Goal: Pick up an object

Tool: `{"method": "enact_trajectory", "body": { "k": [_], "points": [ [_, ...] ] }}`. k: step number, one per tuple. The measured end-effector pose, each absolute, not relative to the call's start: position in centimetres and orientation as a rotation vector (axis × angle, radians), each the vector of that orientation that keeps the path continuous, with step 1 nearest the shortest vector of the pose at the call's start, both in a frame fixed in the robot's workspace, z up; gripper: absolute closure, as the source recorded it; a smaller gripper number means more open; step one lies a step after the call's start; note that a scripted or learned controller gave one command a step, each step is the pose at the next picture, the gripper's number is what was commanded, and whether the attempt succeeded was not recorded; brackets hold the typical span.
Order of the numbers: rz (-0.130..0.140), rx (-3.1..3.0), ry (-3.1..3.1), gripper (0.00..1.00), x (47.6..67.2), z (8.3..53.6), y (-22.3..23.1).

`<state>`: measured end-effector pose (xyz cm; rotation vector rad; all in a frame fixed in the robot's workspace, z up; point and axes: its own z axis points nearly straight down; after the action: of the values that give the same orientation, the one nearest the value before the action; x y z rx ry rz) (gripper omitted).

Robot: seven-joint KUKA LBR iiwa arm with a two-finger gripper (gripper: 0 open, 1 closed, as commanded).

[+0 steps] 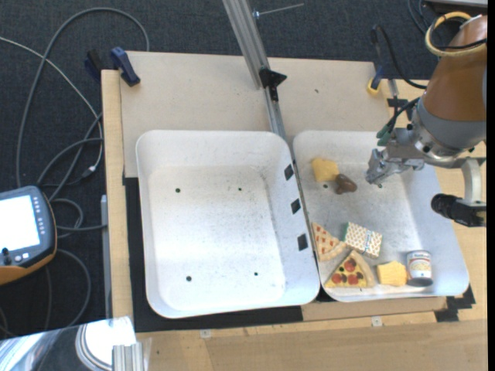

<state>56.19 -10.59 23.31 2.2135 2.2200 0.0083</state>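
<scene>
Nearest, along right bin [452, 230] front: pizza slice [349, 273], cheese [392, 273], can [419, 267], cracker [363, 239]. Farther back: yellow block [326, 168] touching brown lump [345, 183]. Hand [377, 172] just beside lump, grasping nothing; open or clenched, cannot tell. Risk: nudging lump aside, since so close. Left bin [155, 207] bare.

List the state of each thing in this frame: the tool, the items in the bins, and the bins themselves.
tool: hanging over the right bin, nothing visibly held
yellow block: lying in the right bin's far part
brown piece: lying against the yellow block
pizza slice: flat, near front edge
small pizza slice: flat
cracker: flat
cheese wedge: lying beside the can
can: upright
right bin: holding all the items
left bin: bare floor
</scene>
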Motion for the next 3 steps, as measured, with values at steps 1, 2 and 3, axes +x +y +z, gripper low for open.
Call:
{"method": "enact_trajectory", "body": {
  "k": [1,2,3],
  "points": [
    [0.002,2.219,2.221,1.00,56.3,23.4,-10.6],
    [0.003,2.215,2.228,1.00,58.0,22.5,-5.8],
    [0.006,2.213,2.228,1.00,60.2,23.3,-1.5]
  ]
}}
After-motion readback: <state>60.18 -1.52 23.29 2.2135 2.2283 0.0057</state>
